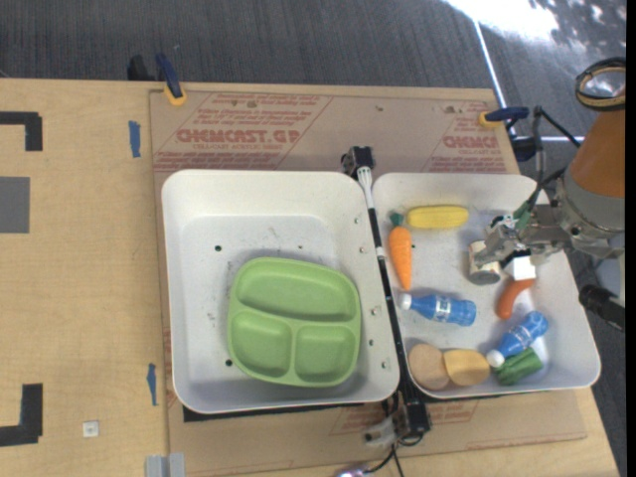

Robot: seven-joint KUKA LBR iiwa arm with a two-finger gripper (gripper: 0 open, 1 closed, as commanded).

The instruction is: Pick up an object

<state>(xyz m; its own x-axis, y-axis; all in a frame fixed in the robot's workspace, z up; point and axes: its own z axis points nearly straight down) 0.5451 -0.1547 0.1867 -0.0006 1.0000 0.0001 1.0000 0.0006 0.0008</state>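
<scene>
From the overhead camera, my metal two-finger gripper [489, 258] hangs at centre right over the right white bin [586, 361]; I cannot tell its state. The orange-and-white plastic bottle [513, 294] lies just below it. I should centre over it before descending.

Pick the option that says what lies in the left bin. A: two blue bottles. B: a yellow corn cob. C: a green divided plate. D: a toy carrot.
C: the green divided plate lies alone in the left bin, while the corn cob, the toy carrot and the blue bottles lie in the right bin.
</scene>
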